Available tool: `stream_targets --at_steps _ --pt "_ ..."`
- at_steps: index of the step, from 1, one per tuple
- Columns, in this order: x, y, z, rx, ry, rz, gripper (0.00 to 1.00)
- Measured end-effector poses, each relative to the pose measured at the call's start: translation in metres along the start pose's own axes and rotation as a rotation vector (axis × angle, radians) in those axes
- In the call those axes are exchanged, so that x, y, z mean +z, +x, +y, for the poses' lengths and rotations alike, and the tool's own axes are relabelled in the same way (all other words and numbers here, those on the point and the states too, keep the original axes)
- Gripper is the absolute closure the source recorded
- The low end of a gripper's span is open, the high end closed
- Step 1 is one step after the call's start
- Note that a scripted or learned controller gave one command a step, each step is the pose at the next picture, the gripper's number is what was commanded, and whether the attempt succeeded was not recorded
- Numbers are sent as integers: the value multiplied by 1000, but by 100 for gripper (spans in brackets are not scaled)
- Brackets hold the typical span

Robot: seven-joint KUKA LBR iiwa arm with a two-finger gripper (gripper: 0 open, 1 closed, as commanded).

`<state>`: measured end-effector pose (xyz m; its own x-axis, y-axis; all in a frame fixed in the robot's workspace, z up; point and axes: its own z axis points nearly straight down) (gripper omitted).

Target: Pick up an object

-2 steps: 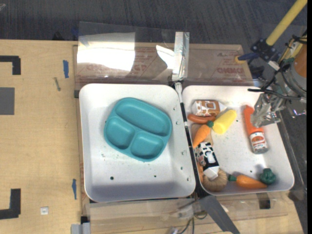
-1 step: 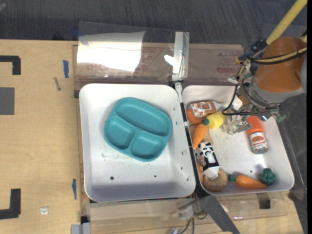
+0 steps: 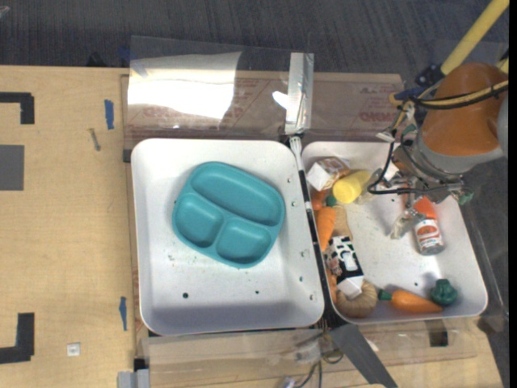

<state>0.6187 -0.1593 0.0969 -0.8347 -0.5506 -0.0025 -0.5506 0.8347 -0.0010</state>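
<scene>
Nearest you, along the near wall of the right bin (image 3: 472, 301), you have a toy carrot (image 3: 412, 301) with a dark green piece (image 3: 443, 292) at its right end, and just left of it a tan rounded object (image 3: 355, 296). Behind that, against the left wall, lies a black-and-white carton (image 3: 344, 257), then orange carrot-like pieces (image 3: 325, 221), then a yellow toy (image 3: 350, 187) and a pale wrapped item (image 3: 330, 170) at the far left corner. Right of centre a small red-and-white bottle (image 3: 427, 231) lies on the bin floor — any of these would serve as the object to pick. The left bin (image 3: 153, 241) holds a teal divided plate (image 3: 229, 213). Farthest back on the right, the gripper (image 3: 412, 192) hangs over the far part of the right bin, just beyond the bottle; whether it is parted or closed cannot be told, and nothing is seen in its grasp. You are at the approach step — next comes a descent squarely over one object, the bottle being closest.
</scene>
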Motion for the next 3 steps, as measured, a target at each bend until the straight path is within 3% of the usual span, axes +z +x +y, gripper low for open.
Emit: stream_targets --at_steps 1,2,3 --pt "-2 48 -3 -46 2 -2 0" --pt "7 -2 44 179 1 -2 0" --pt "-7 -6 43 178 8 -16 100"
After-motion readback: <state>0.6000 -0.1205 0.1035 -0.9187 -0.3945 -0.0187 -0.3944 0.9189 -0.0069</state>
